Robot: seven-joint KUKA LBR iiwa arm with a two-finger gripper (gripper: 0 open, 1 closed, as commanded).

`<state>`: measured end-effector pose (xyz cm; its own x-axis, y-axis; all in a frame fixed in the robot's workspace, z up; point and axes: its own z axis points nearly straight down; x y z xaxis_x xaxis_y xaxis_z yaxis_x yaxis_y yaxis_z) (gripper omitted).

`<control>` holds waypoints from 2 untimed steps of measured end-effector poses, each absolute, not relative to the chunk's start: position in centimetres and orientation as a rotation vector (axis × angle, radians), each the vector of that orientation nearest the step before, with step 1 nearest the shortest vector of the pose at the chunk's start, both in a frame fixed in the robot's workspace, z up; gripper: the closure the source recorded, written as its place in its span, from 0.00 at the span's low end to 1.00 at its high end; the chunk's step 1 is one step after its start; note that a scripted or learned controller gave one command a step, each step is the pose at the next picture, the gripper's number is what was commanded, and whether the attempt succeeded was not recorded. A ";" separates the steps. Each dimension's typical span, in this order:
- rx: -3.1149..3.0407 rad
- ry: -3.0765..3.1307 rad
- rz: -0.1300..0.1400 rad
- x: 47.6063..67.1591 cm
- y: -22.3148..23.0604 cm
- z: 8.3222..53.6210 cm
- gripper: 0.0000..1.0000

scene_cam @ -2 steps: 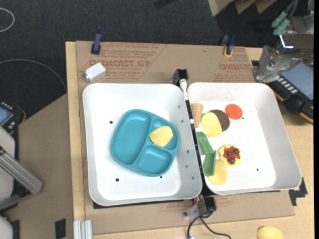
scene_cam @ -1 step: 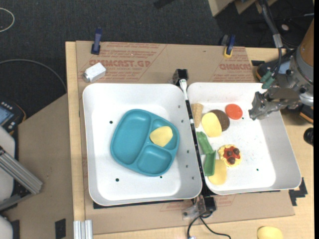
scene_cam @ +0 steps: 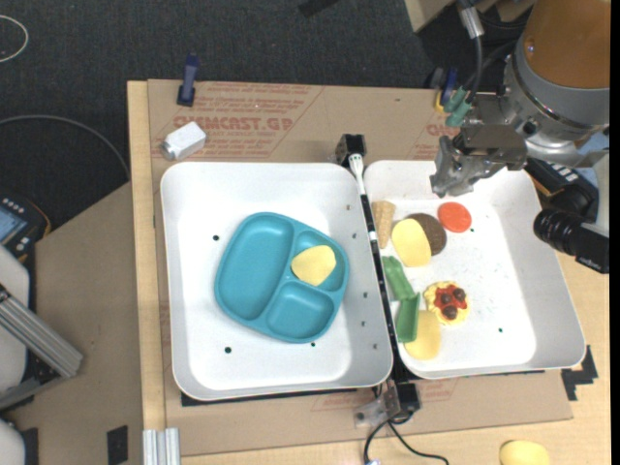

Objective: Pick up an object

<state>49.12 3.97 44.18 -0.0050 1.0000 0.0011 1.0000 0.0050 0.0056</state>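
Note:
My gripper [scene_cam: 451,184] hangs over the back of the right bin [scene_cam: 542,289], just above and left of an orange-red disc [scene_cam: 454,217]. Nothing shows between its fingers. Below the disc lie a yellow and brown rounded piece [scene_cam: 418,239], a tan cone [scene_cam: 385,220], two green pods [scene_cam: 400,296], a small tart with red berries [scene_cam: 449,301] and a pale yellow piece [scene_cam: 424,338]. In the left bin [scene_cam: 194,260] rests a teal divided plate [scene_cam: 276,277] with a yellow chip-like piece [scene_cam: 315,264] in one compartment.
The bins sit on a cardboard sheet [scene_cam: 291,114]. A white clip [scene_cam: 183,140] and a blue clamp [scene_cam: 188,78] stand at the back left. A yellow object [scene_cam: 523,452] lies off the bench at the lower right.

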 end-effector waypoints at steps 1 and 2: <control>2.233 2.218 -0.010 47.8 -2.9 36.8 1.00; 2.217 2.226 0.002 47.9 2.3 37.3 1.00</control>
